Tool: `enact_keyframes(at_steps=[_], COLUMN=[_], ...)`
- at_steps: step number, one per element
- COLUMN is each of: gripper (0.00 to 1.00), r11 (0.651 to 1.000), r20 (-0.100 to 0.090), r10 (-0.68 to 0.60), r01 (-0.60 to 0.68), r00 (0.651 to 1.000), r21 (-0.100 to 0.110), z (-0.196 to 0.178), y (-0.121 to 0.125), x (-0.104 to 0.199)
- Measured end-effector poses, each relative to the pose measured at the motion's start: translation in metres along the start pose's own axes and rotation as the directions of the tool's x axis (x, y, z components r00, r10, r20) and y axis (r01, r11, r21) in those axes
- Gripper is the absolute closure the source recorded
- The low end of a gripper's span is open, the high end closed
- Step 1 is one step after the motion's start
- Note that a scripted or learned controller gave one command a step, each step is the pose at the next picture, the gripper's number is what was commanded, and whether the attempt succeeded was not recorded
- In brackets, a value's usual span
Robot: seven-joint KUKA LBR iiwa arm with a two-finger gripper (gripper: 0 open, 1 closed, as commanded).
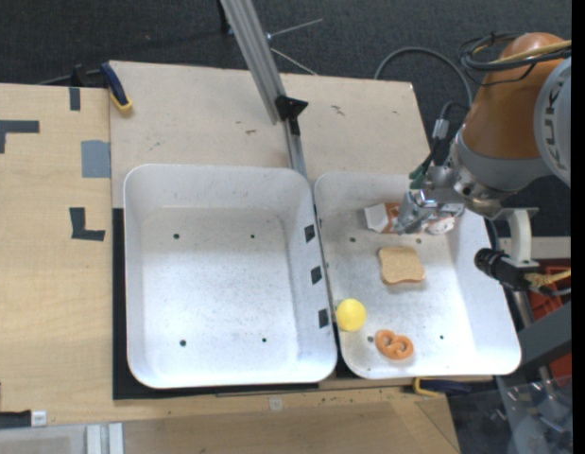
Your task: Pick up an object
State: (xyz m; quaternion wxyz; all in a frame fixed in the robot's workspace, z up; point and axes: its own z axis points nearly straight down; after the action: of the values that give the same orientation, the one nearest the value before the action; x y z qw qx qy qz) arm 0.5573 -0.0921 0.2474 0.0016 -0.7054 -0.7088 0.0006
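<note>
One camera hangs above the bench point(226, 112) and looks down at a slant. Both white bins sit in the middle of its view, the left bin point(141, 253) and the right bin point(481, 320), seen whole from a moderate height. The arm point(519, 93) enters from the right edge.

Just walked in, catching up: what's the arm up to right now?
The KUKA arm's hand is down at the far end of the right bin, over a small white-and-red item. A grasp can't be confirmed. A bread slice, a yellow ball and a pretzel lie untouched nearer the front. The left bin sits alongside.
</note>
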Motion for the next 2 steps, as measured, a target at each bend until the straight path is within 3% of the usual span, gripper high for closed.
enact_keyframes(at_steps=[2], gripper=[1.0], r11=[1.0], r20=[0.0], r10=[-0.001], r01=[0.001], r00=[1.0], r21=[0.0], z=[-0.001], y=[-0.017], x=[0.097])
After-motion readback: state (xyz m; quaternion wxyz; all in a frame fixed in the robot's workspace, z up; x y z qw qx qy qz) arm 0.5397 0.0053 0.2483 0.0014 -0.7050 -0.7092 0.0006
